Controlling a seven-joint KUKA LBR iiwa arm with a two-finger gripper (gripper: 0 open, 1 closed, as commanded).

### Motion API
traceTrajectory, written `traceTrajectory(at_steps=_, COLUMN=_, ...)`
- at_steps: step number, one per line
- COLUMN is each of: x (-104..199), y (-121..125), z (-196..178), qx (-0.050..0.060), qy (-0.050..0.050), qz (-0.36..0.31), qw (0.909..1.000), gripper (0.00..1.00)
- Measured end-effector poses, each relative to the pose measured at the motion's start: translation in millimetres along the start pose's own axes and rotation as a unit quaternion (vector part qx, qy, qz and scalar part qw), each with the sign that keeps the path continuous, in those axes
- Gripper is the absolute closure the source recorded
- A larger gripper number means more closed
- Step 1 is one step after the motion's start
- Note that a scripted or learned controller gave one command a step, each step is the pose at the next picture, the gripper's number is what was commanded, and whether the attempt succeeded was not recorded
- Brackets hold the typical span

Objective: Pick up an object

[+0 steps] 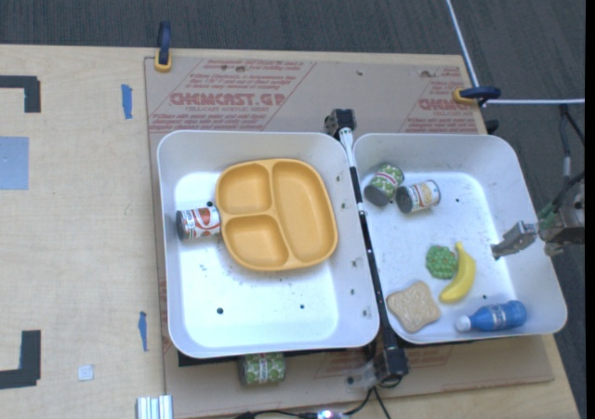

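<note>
The right bin [502,166] holds a green can [382,184] and a white can [419,195] lying at its back left. Nearer the front lie a green broccoli piece [442,261], a yellow banana [459,273], a slice of bread [414,306] and a blue bottle [493,317]. My gripper [517,241] hangs at the right bin's right wall, right of the banana and above the bottle, with nothing seen in it. Most of the arm is cut off by the frame edge.
The left bin [270,324] holds a yellow divided plate [276,213] and a red can [198,221] lying at the plate's left. Another green can [264,369] lies on the bench in front of the bins. A white cable [456,18] runs across the back right.
</note>
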State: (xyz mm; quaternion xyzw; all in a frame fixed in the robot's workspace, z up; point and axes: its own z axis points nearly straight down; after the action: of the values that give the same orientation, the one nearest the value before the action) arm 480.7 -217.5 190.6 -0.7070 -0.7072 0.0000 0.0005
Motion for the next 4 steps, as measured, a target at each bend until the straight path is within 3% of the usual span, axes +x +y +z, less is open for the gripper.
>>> traceTrajectory(at_steps=1, x=6.9, y=63.4, z=96.4, qx=-0.001, qy=0.001, qz=-0.001, qw=1.0, gripper=0.0)
traceTrajectory(at_steps=3, x=61.2, y=173.1, z=104.9, qx=-0.002, qy=-0.001, qz=-0.001, qw=1.0, gripper=0.0)
traceTrajectory(at_steps=4, x=114.6, y=155.3, z=104.4, qx=-0.001, qy=0.0, qz=-0.001, qw=1.0, gripper=0.0)
